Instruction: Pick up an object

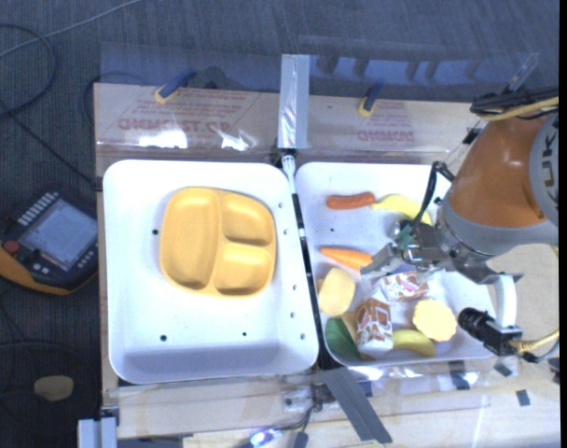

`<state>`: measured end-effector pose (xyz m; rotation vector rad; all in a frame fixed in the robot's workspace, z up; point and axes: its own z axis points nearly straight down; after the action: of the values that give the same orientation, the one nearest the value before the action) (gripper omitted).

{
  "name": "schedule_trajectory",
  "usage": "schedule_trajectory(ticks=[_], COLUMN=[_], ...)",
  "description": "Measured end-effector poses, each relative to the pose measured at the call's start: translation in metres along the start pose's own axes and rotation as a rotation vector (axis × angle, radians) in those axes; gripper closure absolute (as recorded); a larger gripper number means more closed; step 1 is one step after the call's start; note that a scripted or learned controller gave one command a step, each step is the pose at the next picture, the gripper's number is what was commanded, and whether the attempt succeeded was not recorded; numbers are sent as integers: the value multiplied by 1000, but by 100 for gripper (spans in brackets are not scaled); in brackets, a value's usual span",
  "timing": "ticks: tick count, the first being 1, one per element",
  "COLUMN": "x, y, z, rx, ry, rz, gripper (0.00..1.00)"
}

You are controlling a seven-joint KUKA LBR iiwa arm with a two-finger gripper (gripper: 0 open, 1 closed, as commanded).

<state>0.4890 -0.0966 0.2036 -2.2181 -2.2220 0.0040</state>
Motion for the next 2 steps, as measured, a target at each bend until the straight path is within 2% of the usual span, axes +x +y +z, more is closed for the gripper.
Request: schedule_trajectory(ticks=[1,2], x=[-15,-40], y=[2,34], z=[83,92], rx=[-26,-55], ry=[-5,-5], rz=[15,3], gripper=[0,0])
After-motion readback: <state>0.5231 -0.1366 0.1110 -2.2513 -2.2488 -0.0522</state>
